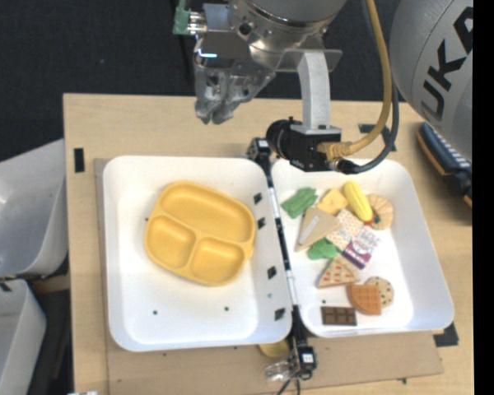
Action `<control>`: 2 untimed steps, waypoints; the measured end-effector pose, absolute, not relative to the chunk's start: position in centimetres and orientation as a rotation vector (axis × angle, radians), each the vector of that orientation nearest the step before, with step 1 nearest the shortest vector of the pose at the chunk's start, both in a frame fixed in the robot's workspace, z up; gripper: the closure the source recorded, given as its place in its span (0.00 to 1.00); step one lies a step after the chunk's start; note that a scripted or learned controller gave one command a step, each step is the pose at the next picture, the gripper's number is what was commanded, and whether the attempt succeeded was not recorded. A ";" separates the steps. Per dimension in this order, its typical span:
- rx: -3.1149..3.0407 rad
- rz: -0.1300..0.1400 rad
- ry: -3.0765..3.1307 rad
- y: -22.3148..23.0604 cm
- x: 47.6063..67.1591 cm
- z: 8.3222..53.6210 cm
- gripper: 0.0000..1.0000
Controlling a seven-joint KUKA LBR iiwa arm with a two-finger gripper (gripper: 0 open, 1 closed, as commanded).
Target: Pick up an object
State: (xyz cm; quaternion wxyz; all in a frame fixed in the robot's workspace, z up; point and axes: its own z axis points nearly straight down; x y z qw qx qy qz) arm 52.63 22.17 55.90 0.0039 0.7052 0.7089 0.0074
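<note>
From the fixed camera above the bench, my gripper (216, 105) hangs over the bare wood at the far edge, beyond the far rim of the left bin (119, 245). It shows as a blurred grey mass, so I cannot tell how it is set, and I see nothing held in it.

Everything I could pick lies nearer the camera than I am. Toward the arm's side and down the view, the right bin (424, 253) holds a loose heap of toy food: a green piece (298, 202), a yellow corn cob (357, 201), a pale wedge (315, 225), a pizza slice (337, 273), a waffle (364, 297) and a chocolate bar (340, 315). Most of them touch or overlap; the chocolate bar lies a little apart, nearest the camera, with its long axis across the bin. The corn cob runs from the far side slantwise toward the bin's outer wall.

Almost straight below me in the view, in the left bin, the yellow divided tray (201, 233) lies flat, its long axis slanting from far-left to near-right. I judge the heap the likelier target, which calls for a move sideways and nearer.
</note>
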 end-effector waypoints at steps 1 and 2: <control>2.226 -0.031 2.226 21.1 49.3 40.5 1.00; 2.215 -0.001 2.227 22.3 49.1 46.1 1.00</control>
